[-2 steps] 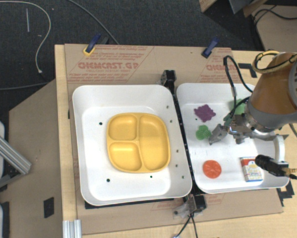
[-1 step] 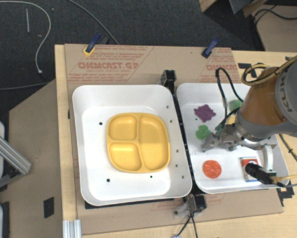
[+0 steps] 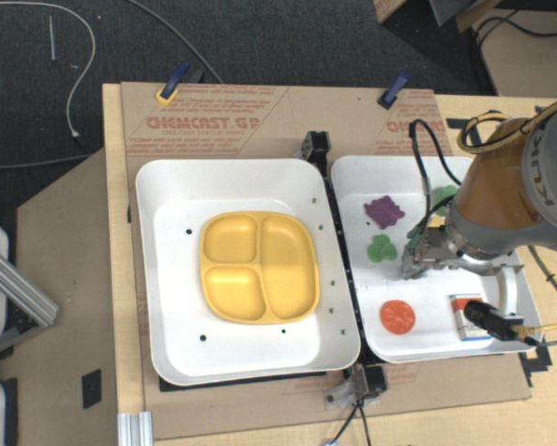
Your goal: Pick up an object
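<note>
My gripper (image 3: 416,256) reaches down into the right bin (image 3: 390,340) from the right, under the grey arm with its orange band. Just left of it lies a small green object (image 3: 381,247). A purple object (image 3: 384,212) sits above that, toward the bin's back. A red-orange round object (image 3: 398,316) lies near the bin's front. A small box with red, white and blue (image 3: 464,319) rests at the front right. Another green thing (image 3: 441,196) shows partly behind the arm. I see nothing between the fingers.
The left bin (image 3: 166,249) holds a yellow sectioned plate (image 3: 259,268). Black cables loop over the arm and the right bin's back edge. Both bins stand on a cardboard sheet (image 3: 222,124) held by blue clamps.
</note>
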You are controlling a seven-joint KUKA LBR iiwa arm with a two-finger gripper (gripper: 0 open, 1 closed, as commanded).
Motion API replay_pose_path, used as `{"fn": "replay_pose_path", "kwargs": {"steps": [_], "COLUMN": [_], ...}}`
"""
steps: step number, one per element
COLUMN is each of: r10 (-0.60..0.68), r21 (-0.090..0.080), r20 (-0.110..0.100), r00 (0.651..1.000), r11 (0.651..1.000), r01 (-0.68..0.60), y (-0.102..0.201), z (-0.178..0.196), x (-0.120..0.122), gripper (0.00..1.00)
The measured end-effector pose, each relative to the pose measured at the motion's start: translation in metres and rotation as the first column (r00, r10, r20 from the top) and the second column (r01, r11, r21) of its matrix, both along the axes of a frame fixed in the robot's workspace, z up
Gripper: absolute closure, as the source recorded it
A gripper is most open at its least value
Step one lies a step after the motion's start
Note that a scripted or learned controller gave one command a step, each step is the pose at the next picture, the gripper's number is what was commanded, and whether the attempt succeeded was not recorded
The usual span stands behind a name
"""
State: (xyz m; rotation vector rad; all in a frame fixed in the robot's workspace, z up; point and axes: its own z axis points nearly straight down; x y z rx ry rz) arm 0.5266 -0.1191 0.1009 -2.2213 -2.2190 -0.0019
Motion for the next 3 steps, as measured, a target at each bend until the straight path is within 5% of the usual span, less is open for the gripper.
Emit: {"fn": "replay_pose_path", "kwargs": {"steps": [3], "r10": [0.003], "r21": [-0.004], "r20": [0.007], "r00": [1.000], "r11": [1.000], "r01": [-0.003], "y": [-0.009], "z": [0.143], "x": [0.005], "gripper": [1.00]}}
